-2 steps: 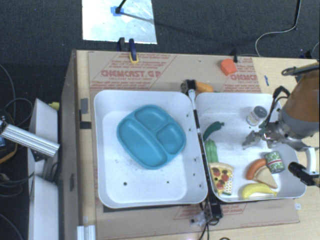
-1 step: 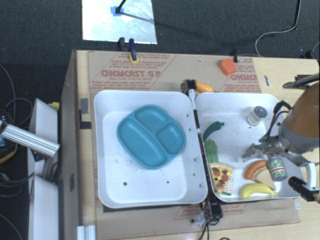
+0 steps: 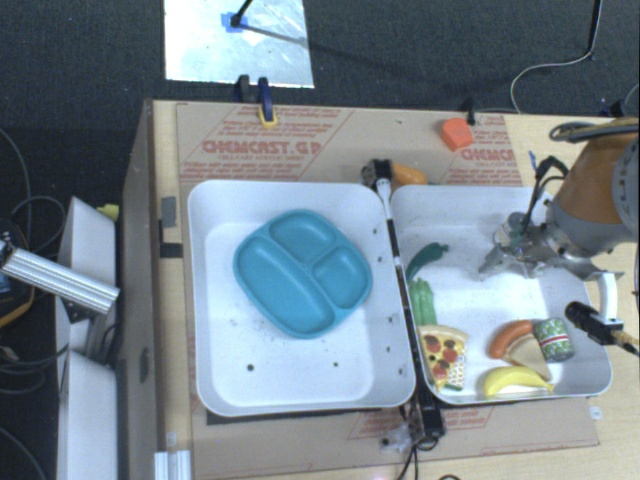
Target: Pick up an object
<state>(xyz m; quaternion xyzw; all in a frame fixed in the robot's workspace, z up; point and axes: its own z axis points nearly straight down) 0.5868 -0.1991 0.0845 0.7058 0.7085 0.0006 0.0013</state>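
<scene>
The bench [image 3: 300, 148] carries two shallow white bins side by side, meeting along a central seam. The left bin [image 3: 230, 368] holds a blue divided plate [image 3: 303, 271] lying flat near its centre, long axis running from the far-left to the near-right corner, with bare white floor around it on all sides. The right bin [image 3: 470, 218] holds the smaller things, crowded toward its near edge and the seam, while its far half is mostly bare floor. The grey arm [image 3: 600, 203] with its orange band enters over the right edge of this bin, and the gripper [image 3: 515, 250] hangs low over the bin's middle toward the right edge, its thin metal fingers [image 3: 493, 263] splayed apart with nothing between them. A pizza slice [image 3: 445, 356] lies in the near-left corner against the seam. A yellow banana [image 3: 517, 380] lies along the near edge, long axis parallel to that edge. An orange sausage [image 3: 512, 336] lies just beyond the banana, tilted, its right end raised toward a small green can [image 3: 553, 339] just beside it. A ribbed green vegetable [image 3: 424, 301] lies along the seam, lengthwise to it; a dark green pepper [image 3: 425, 258] lies just beyond it, pointing toward the far-right corner. An orange block [image 3: 456, 133] rests on the bench beyond the right bin's far edge.
</scene>
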